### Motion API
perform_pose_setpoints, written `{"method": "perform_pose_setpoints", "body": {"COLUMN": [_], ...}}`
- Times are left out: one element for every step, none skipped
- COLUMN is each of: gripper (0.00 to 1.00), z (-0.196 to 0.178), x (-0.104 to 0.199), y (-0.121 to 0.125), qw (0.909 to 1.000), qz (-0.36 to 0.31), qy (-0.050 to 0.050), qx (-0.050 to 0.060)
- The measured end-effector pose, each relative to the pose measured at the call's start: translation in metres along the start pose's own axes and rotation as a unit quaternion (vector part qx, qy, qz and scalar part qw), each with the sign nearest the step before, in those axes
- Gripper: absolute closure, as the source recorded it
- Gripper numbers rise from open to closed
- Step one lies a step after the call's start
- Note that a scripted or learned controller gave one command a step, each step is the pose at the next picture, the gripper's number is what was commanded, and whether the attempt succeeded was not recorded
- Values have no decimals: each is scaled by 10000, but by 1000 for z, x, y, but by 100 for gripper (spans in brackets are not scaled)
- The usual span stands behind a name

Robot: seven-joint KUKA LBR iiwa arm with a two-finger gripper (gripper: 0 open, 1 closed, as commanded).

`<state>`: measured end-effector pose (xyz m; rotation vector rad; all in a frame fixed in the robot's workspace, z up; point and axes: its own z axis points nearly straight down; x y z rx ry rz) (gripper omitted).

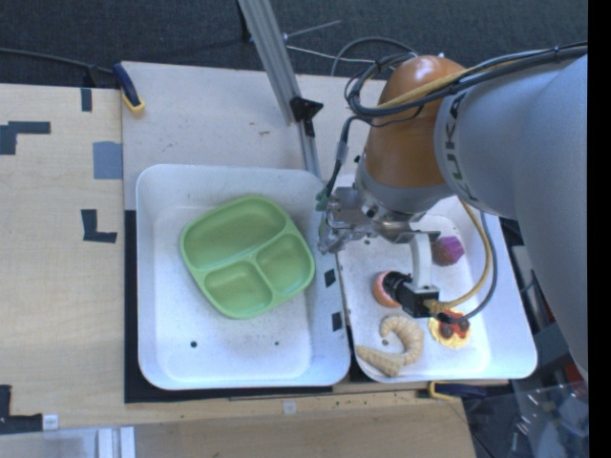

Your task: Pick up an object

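- Camera view, from where I stand: the gripper (334, 229) hangs over the wall shared by the two bins. Whether it is spread or pressed together I cannot tell, and I see nothing held in it.
- The left bin (145, 256) holds a green divided plate (246, 256), set slightly askew. There is bare white floor all round it, with the widest strip along the front edge.
- In the right bin (506, 353) the small things are crowded into the front half, under and beside the arm (496, 132).
- A purple piece (447, 249) lies towards the right wall. A pink-and-orange round piece (384, 288) lies near the middle.
- A tan curved piece (401, 343) lies close to the front wall by the shared corner, and a yellow-and-red piece (451, 331) lies just beside it.
- The right bin's front right corner is bare.
- Dark letters (450, 157) run along the arm's grey housing, cut off; only "UK" reads.
- Grey and black tape marks (107, 159) on the bench carry no writing.
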<state>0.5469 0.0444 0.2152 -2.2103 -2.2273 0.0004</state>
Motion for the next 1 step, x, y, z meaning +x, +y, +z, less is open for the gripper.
{"method": "perform_pose_setpoints", "body": {"gripper": [100], "z": [-15], "x": [47], "y": [-26], "qw": [10000], "qz": [0], "qy": [-3], "qx": [2]}}
